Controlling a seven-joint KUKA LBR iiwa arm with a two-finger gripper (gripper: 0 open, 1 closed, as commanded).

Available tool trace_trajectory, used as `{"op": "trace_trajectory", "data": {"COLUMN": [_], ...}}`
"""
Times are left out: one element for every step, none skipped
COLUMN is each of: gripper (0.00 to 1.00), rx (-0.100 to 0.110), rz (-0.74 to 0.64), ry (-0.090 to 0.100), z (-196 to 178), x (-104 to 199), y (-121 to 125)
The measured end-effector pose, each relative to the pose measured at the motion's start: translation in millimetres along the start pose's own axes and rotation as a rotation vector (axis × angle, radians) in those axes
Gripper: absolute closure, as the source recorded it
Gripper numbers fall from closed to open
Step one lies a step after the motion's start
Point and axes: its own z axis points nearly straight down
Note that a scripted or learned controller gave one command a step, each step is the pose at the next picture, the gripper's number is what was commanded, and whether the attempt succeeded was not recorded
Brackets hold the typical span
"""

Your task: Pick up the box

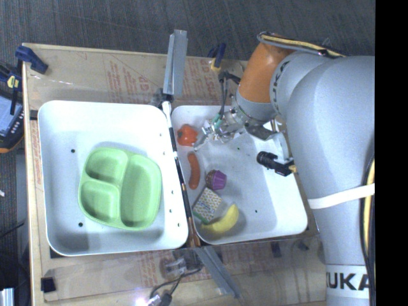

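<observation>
The box (207, 203), a small carton with a speckled, patterned face, is lying flat on the floor of the right bin (280, 199), well toward the near end and away from the gripper (213, 130), which is hanging over the bin's far end. Nothing is showing between the gripper's metal tips, so the box is judged to be unlifted and the whole pick is remaining to be done; how wide the tips are standing cannot be told from this slanted view.

Around the box, room is looking tight. A banana (223, 220) is lying against its near side, touching or nearly so, and a purple cup-shaped toy (216, 180) is sitting just beside its far corner, between box and gripper. A red-orange sausage-shaped piece (193, 170) is lying along the bin's left wall, near the box's left edge, and a red tomato-like ball (187, 134) is resting just left of the gripper. The box's right side is facing bare white floor, so that is probably offering the freest approach.

Beyond the dividing wall, the left bin (57, 123) is holding a green divided tray (121, 188), well apart from the tool. The arm's grey body (331, 145) is overhanging the right bin's right rim.
</observation>
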Motion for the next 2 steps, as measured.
{"op": "trace_trajectory", "data": {"gripper": [0.0,0.0], "rx": [0.001,0.011], "rz": [-0.067,-0.104], "ry": [-0.002,-0.01], "z": [-5.8,2.4], "x": [6.2,17.3], "y": [-1.0,0.4]}}
